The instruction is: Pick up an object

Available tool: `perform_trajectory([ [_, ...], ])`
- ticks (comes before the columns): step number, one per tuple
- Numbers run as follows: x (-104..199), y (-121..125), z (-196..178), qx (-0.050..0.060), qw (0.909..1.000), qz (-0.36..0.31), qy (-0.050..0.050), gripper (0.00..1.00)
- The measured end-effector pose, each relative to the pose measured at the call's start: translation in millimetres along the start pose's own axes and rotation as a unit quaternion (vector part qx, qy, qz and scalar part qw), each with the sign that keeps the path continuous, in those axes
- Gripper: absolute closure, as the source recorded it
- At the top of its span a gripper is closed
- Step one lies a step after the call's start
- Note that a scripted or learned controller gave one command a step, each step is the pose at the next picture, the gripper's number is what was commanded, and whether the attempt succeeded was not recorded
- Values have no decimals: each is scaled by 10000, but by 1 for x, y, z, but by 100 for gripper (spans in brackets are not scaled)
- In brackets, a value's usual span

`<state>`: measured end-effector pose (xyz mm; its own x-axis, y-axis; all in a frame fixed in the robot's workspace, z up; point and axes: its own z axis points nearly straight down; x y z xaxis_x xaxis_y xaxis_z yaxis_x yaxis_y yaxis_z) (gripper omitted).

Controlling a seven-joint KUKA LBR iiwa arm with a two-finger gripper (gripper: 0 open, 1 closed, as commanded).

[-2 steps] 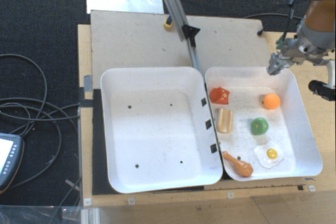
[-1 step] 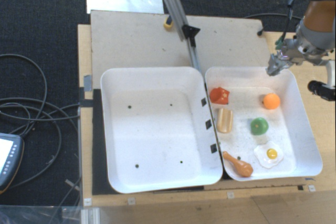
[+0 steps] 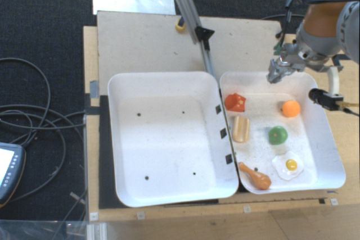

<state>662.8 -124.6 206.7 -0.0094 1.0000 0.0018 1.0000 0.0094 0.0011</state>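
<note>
Jaws [image 3: 276,75] above the right bin's [image 3: 326,174] far rim, their state unclear; orange ball [image 3: 290,108] nearby.

Cut off, covered, or too small to read

The arm [image 3: 332,3] runs off the right and top edges, so its base and most of its links are out of frame. The gripper [image 3: 277,75] is small and seen from above; its finger spacing cannot be judged. A tablet [image 3: 8,168] at the left edge is cropped to a sliver. The right bin [image 3: 323,171] hides part of the bench [image 3: 146,42] beneath it.
</note>
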Motion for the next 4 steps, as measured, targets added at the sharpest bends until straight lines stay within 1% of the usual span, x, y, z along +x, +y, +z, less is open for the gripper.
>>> perform_trajectory([
  [1, 48, 10, -1, -10, 10000, -3, 0, 100],
  [2, 102, -1, -6, 2, 10000, -3, 0, 100],
  [3, 160, -2, -21, -10, 10000, -9, 4, 100],
  [4, 216, 2, -13, -5, 10000, -5, 3, 100],
])
